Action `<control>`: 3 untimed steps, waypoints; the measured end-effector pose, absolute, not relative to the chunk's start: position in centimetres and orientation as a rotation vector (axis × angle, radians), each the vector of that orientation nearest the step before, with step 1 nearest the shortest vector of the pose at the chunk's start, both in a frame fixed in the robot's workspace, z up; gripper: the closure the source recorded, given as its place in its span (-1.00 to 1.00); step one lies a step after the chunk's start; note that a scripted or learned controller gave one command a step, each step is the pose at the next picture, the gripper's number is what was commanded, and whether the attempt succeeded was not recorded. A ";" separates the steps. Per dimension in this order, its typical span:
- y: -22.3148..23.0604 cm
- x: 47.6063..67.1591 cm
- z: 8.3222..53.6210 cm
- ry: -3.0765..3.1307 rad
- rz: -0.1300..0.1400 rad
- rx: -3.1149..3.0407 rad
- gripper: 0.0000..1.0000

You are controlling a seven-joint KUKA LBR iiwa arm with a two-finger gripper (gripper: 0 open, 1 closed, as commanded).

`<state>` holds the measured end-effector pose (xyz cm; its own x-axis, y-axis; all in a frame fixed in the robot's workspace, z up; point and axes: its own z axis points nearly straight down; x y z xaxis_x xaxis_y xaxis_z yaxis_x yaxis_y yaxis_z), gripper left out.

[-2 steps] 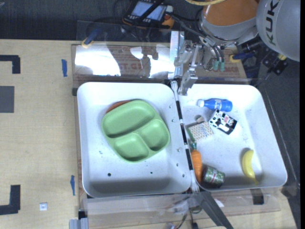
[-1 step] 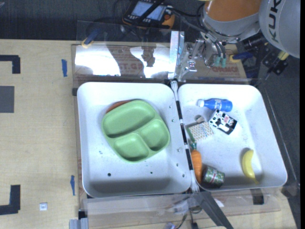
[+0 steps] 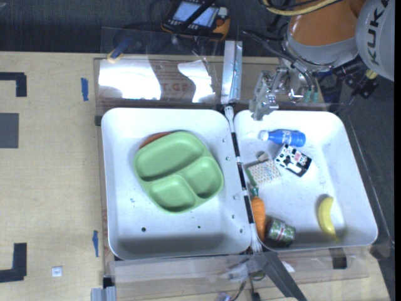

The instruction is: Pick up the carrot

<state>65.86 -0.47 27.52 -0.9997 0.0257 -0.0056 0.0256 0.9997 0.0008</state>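
The carrot (image 3: 257,213) lay in the right bin (image 3: 357,144), against its left wall, beside a green can (image 3: 279,232). The gripper (image 3: 270,99) hung above the bin's far edge; its state was not possible to tell.

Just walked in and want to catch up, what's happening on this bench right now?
A robot arm is set to pick up the carrot, and it hasn't got it yet. Its pincer hangs over the far edge of the right bin, holding nothing. The carrot lies at that bin's near left side, against the divider, touching a can. A banana, a bottle and small packets share the bin. The left bin holds a green tray.
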 end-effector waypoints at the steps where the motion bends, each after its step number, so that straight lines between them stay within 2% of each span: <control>1: -7.1 65.3 29.9 3.131 0.000 0.025 1.00; 2: -7.1 65.3 29.9 3.132 0.001 0.025 -1.00; 3: -5.9 66.2 22.3 3.135 0.003 0.038 -1.00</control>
<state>66.16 -5.92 22.33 -0.9997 0.0244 -0.0060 0.0244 0.9997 0.0021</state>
